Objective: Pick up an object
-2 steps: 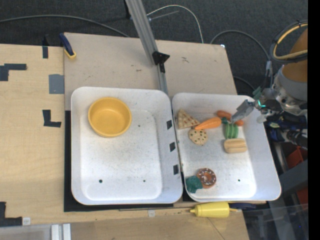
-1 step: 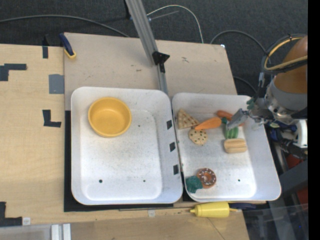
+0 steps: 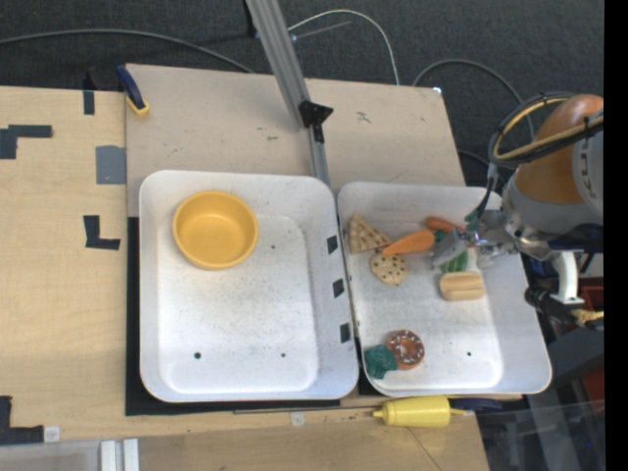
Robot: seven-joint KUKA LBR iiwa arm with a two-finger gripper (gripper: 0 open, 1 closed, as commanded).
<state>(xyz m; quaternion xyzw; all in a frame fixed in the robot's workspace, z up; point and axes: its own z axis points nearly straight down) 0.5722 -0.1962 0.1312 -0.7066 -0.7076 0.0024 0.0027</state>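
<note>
The right bin point(image 3: 491, 346) holds several small toy foods: an orange carrot point(image 3: 407, 242), a tan triangular wedge point(image 3: 365, 234), a speckled cookie point(image 3: 389, 268), a tan bread-like block point(image 3: 461, 286), a green piece point(image 3: 454, 259), a small red piece point(image 3: 441, 225), a donut point(image 3: 404, 348) and a dark green lump point(image 3: 379, 361). My gripper point(image 3: 476, 239) is low at the bin's upper right, right beside the green piece and just above the tan block. Its tips are lost among the objects there. Nothing is seen lifted.
A yellow bowl point(image 3: 215, 229) sits in the upper left of the left bin point(image 3: 255, 341). A yellow bottle point(image 3: 417, 412) lies on the bench in front of the right bin. A grey pole point(image 3: 285, 57) slants down toward the bins' divide. Cables trail behind.
</note>
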